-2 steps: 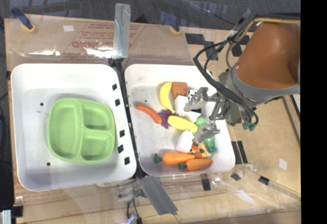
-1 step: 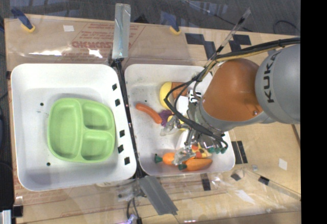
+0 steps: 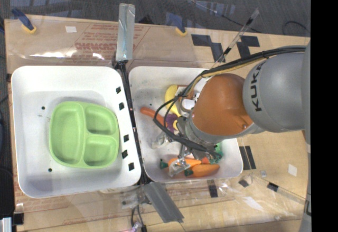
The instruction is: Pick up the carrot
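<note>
- I see the arm (image 3: 248,101) reaching in from the right over the right bin (image 3: 138,120), its orange band hiding much of the bin's middle.
- The gripper (image 3: 181,164) is low in the near part of that bin, right at the carrot (image 3: 203,169). I cannot tell how far its pincer is spread, or whether it has hold of anything.
- The carrot lies on its side along the near wall of the right bin, with green at its left end and more green just behind it.
- Further back in the same bin, a yellow item (image 3: 172,93) shows beside the arm, with a purple piece (image 3: 170,121) just under it and a second orange piece (image 3: 148,112) to their left, near the bin's left wall.
- The left bin (image 3: 26,162) holds a green divided plate (image 3: 83,133), lying flat and well apart from the arm.
- Dark cables (image 3: 232,64) run from the wrist toward the right.
</note>
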Motion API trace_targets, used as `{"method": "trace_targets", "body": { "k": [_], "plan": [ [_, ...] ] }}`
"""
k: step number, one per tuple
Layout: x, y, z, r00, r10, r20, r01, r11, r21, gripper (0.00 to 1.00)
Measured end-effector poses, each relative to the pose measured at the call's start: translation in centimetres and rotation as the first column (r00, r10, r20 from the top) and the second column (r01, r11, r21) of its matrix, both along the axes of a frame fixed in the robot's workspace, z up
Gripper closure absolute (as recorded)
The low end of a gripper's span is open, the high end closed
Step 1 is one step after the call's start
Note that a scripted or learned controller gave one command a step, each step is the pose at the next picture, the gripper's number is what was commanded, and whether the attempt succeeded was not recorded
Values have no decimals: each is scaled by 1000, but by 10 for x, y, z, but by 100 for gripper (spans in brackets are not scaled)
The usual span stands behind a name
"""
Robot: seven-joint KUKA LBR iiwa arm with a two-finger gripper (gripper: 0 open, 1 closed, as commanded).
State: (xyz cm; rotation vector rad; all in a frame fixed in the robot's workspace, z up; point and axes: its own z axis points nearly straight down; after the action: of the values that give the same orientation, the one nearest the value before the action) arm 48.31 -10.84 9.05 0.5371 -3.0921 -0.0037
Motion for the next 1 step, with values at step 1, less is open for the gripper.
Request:
{"method": "trace_targets", "body": {
  "k": [1],
  "plan": [
    [1,2,10,1000,8,1,-8,1000,1,100]
  ]
}}
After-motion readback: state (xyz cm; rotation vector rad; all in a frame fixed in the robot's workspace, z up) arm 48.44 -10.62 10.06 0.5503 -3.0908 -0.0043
